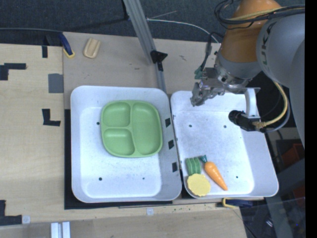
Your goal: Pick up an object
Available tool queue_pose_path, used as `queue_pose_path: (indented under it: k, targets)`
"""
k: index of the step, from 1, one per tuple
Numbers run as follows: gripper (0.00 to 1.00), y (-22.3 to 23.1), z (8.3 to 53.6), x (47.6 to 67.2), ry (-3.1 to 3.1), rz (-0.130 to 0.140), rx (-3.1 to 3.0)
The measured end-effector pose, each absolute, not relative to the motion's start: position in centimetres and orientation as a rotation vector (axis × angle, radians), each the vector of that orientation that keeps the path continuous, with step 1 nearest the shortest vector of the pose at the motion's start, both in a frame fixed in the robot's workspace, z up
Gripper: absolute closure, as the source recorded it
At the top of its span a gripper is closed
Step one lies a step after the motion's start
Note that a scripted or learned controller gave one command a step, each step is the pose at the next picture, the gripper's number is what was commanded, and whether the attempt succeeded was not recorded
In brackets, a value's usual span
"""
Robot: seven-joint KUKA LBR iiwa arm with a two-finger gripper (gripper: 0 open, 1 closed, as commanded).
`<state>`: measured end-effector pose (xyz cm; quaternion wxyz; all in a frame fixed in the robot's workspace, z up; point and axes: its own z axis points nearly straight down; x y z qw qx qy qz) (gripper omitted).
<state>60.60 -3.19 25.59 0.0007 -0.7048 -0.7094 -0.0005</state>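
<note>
Plainly, the arm [257, 33] looms over the right bin's [247, 143] far edge, with its tool [197, 99] hanging near the back-left corner; whether the tool is open or closed I cannot tell from this angle. The left bin [84, 133] holds a green plate [132, 128], large and flat, likely a poor thing to pinch. The likelier targets sit well apart from the tool, crowded in the right bin's near-left corner: a carrot [216, 175], a yellow disc [198, 185] and a small green piece [193, 165] (all three touching or nearly so). The risk, as I judge it, is that a descent there clips the bin wall, or nudges neighbours and closes on nothing, since the pieces lie tight together against the rim.
</note>
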Motion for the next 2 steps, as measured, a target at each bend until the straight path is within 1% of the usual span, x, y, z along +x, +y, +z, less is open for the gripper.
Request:
queue_pose_path:
  k: [1,2]
  targets:
    - [1.0,2.8,24.2,58.9,-2.227,0.003,-2.211]
    - [1.0,7.3,23.9,57.7,-2.226,0.003,-2.212]
